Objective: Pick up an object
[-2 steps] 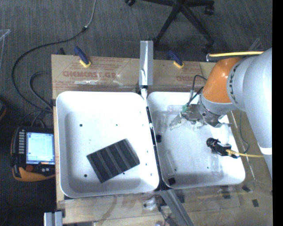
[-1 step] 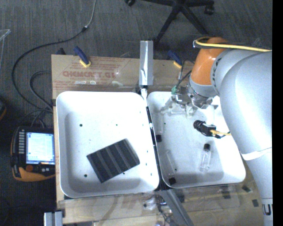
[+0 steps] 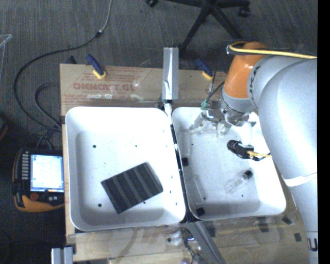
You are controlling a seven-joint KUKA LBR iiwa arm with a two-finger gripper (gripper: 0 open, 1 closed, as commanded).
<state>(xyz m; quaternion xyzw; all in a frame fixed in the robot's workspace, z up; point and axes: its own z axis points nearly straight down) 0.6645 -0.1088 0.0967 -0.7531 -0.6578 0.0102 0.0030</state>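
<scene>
A dark ribbed rectangular block (image 3: 132, 186) lies flat and askew in the near part of the left bin. In the right bin a small clear vial (image 3: 238, 181) (dark-capped at its far end) lies on its side, tilted.

We look down on dark grey carpet (image 3: 46, 31), a black cable (image 3: 31, 62) snaking across it. Beyond the far edge of the wooden surface (image 3: 113, 82) stands a black chair base (image 3: 206, 15). Off its left edge lies an orange-cased handheld screen (image 3: 38, 178), lit.
</scene>
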